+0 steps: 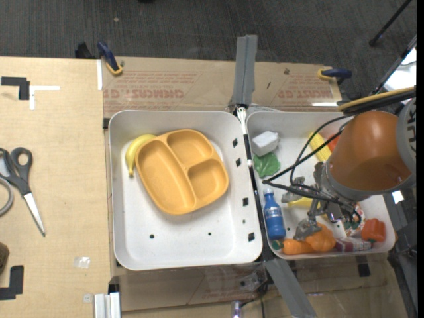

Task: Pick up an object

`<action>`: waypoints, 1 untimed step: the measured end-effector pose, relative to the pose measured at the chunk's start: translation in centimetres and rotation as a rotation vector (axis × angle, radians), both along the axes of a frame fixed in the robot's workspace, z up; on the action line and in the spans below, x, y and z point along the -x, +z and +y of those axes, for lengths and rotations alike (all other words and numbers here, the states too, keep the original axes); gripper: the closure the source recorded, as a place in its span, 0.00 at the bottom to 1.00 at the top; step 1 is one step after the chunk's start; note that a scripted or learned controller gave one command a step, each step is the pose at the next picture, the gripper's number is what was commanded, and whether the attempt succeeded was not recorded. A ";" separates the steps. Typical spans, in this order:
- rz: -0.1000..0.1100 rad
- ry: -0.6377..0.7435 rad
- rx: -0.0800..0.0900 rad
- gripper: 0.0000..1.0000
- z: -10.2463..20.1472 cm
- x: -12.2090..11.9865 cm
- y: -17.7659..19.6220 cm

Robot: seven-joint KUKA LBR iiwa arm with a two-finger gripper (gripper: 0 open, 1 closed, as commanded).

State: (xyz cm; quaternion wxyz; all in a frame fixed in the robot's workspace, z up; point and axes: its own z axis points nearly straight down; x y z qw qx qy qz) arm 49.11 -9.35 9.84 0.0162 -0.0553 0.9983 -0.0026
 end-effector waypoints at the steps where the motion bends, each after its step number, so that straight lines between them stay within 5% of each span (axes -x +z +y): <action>1: 0.026 0.190 -0.001 0.00 -4.0 -11.5 -0.5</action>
